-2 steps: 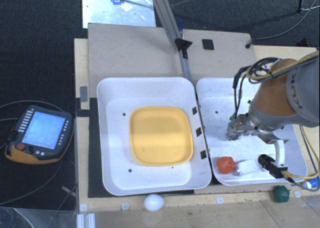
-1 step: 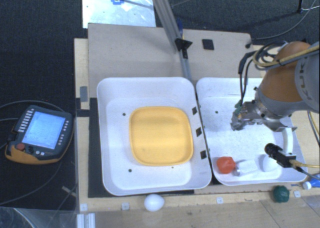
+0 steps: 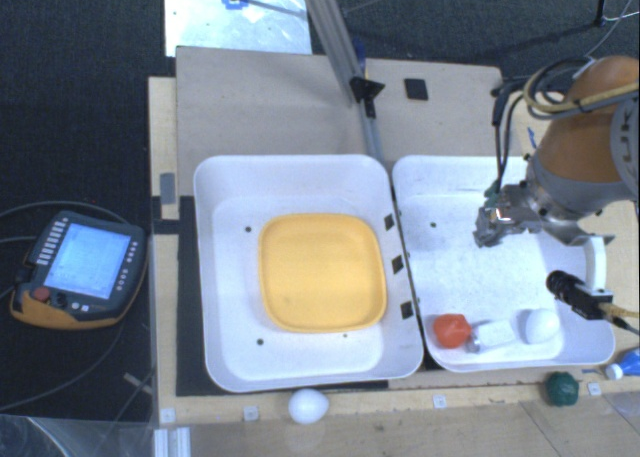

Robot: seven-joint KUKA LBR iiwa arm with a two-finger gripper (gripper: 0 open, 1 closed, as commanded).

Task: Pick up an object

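Camera view from above shows the gripper (image 3: 492, 225) hanging over the bare upper part of the right bin (image 3: 440, 185), with nothing between its tips; how wide it stands I cannot tell. The possible objects lie together along the near wall of this bin: a red object (image 3: 451, 329), a small white piece (image 3: 492, 335) and a white ball (image 3: 540, 324). The left bin (image 3: 225, 275) carries a yellow plate (image 3: 322, 271). I judge the gripper must travel toward the near wall.
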